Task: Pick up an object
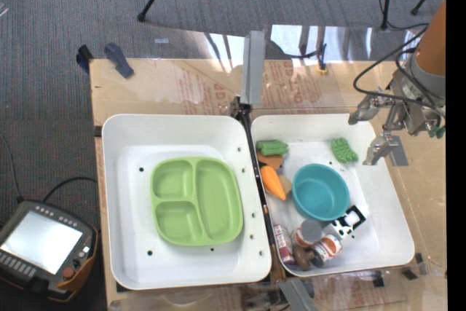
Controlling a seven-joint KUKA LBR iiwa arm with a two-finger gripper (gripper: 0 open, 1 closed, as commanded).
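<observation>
The hand (pixel 378 133) hung above the far right corner of the right bin (pixel 399 218), its two fingers spread apart with nothing between them. The grey wrist and orange band of the arm (pixel 435 47) rose toward the upper right.

Below it, the right bin held the loose objects. A teal bowl (pixel 320 191) sat near the middle. An orange carrot (pixel 273 182) lay just left of the bowl, with a green toy piece (pixel 271 148) beyond it near the bin's far left corner. Another green piece (pixel 344 150) lay near the far wall, left of the hand and apart from it. A cluster of small cans and toys (pixel 313 244) crowded the near side, a black-and-white item (pixel 348 221) beside them.

The left bin (pixel 124 156) carried a green divided plate (pixel 196 201). Both bins rested on the table (pixel 160 87)
</observation>
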